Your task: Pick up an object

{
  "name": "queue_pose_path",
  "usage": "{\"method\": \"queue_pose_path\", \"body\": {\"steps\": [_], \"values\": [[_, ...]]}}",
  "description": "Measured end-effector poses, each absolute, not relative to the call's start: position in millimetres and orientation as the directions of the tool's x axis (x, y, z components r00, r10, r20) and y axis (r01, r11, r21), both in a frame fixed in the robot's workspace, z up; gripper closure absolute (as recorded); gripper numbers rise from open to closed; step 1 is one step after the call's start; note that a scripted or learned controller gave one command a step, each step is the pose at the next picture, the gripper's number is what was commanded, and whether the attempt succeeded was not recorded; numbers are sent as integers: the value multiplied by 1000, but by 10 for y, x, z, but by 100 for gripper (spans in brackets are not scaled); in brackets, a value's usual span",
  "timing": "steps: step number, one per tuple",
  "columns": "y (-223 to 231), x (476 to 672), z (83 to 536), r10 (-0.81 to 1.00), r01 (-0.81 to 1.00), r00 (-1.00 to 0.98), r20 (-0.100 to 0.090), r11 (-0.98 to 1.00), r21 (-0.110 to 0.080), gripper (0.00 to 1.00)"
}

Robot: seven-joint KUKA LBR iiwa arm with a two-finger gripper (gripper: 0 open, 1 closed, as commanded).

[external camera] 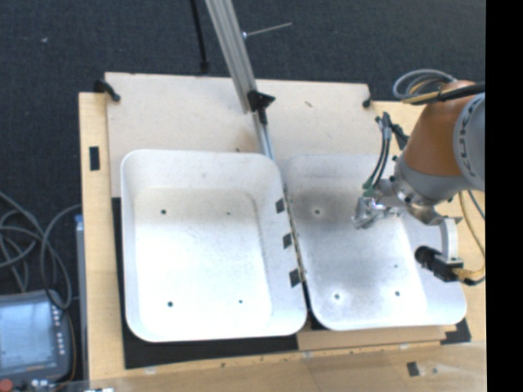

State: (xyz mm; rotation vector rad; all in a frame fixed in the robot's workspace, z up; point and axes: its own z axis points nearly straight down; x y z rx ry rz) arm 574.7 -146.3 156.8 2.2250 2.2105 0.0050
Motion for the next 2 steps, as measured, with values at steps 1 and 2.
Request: {"method": "queue_pose_path", "body": {"steps": [1,2], "values": [[-1525,5701,2041,1000,1000,4,-2,-4,7,100],[-1541,5716,2461,1000,1000,-2,-2,2,6,100]]}}
